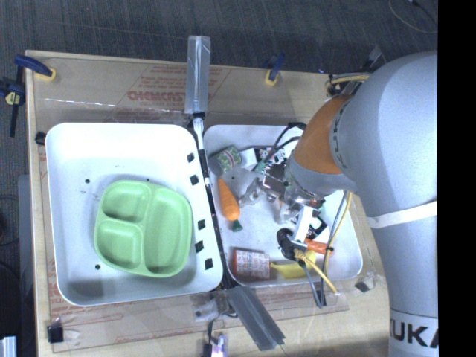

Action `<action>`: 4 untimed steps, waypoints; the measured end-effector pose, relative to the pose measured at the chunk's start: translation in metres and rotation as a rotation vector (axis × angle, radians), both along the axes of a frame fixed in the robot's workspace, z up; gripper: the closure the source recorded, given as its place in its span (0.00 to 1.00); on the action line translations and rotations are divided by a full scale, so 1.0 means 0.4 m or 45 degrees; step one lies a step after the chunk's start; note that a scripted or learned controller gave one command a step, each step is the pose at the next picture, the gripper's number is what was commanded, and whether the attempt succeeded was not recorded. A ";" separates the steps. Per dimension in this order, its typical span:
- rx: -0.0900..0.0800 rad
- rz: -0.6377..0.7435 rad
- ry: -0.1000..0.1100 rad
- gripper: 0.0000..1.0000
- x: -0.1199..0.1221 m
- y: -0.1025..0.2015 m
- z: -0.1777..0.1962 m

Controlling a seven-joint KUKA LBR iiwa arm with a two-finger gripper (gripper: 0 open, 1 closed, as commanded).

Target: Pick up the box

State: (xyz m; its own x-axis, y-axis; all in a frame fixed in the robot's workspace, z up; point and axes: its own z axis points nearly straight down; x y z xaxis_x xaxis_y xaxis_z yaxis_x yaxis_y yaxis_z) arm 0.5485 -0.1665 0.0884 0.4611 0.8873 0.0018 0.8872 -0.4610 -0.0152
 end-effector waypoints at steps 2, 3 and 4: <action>0.010 0.015 0.012 0.00 0.001 0.004 0.017; 0.010 0.016 0.012 0.00 0.001 0.004 0.017; 0.000 0.168 -0.003 0.00 0.255 -0.012 0.001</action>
State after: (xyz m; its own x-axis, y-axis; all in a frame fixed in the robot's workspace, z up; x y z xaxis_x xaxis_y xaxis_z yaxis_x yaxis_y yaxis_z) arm 0.6504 -0.1715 0.0886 0.3404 0.9403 0.0025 0.9402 -0.3404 -0.0132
